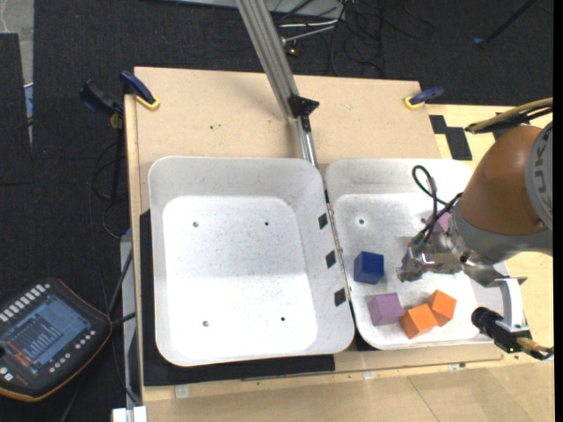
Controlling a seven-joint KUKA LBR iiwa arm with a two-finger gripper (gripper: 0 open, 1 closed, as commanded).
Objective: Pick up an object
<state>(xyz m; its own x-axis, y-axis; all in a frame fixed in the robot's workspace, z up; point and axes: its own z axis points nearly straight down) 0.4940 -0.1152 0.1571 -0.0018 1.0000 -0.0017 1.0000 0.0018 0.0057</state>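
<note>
In the right bin (pixel 378 183) lie a blue cube (pixel 369 267), a purple block (pixel 384 309) and two orange blocks (pixel 429 314) near the front edge. A small pink piece (pixel 438 225) peeks out by the arm's wrist. My gripper (pixel 412 266) hangs low over the bin, just right of the blue cube and above the orange blocks. The wrist's bulk hides the fingertips, and I see nothing between them.
The left bin (pixel 233 258) lies beside the right one, with a metal pole (pixel 273 51) slanting in from the top. Clamps (pixel 141 90) hold the board's corners. A teach pendant (pixel 44 337) rests at the lower left.
</note>
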